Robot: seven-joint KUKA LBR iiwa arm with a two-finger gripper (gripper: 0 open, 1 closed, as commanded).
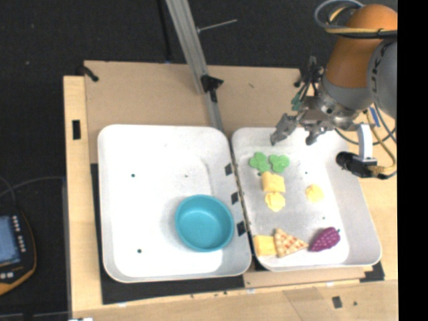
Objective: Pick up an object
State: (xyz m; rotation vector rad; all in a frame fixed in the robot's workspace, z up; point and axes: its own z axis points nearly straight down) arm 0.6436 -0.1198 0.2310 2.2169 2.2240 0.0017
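My gripper hangs open over the far end of the right bin, with nothing between its fingers. Below it in that bin lie a green leafy toy, a yellow piece with a rounder yellow piece under it, and a small yellow lump. Near the front edge sit a yellow block, a pizza slice toy and a purple grape bunch. A blue bowl rests in the left bin.
A grey metal post slants up from between the bins at the back. The bench's wooden edge runs around both bins. A handheld controller sits at the far left, off the bench.
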